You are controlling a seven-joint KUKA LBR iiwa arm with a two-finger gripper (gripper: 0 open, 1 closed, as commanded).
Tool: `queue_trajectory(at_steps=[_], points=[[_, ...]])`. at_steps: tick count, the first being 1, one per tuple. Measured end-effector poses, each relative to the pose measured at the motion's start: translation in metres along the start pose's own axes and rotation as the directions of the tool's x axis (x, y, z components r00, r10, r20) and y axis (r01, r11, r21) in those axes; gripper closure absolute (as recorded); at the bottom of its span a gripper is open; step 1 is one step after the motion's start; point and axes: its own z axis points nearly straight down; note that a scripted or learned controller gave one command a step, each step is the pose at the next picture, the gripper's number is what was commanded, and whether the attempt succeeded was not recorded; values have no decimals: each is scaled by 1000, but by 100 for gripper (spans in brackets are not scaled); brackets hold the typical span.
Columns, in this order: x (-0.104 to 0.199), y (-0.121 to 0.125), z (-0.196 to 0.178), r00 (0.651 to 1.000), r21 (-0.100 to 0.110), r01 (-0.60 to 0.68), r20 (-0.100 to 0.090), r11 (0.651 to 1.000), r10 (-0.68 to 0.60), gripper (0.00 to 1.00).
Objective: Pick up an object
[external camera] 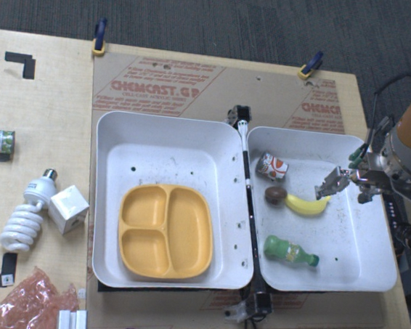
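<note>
Camera view gives us two smooth white plastic bins; the left bin (111, 157) holds a glossy yellow divided tray (166, 230). In the right bin (370, 265), mid-frame right, the curved banana (308, 205) lies lengthwise left-right, tip toward the gripper (332, 184), whose jaws stand open, empty, just above it. A green bottle (291, 252) lies lower.
</note>
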Motion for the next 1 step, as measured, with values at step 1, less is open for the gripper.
queue_trajectory(at_steps=[1], points=[[-10, 22, 167, 1000, 0, -2, 0, 1000, 2, 0]])
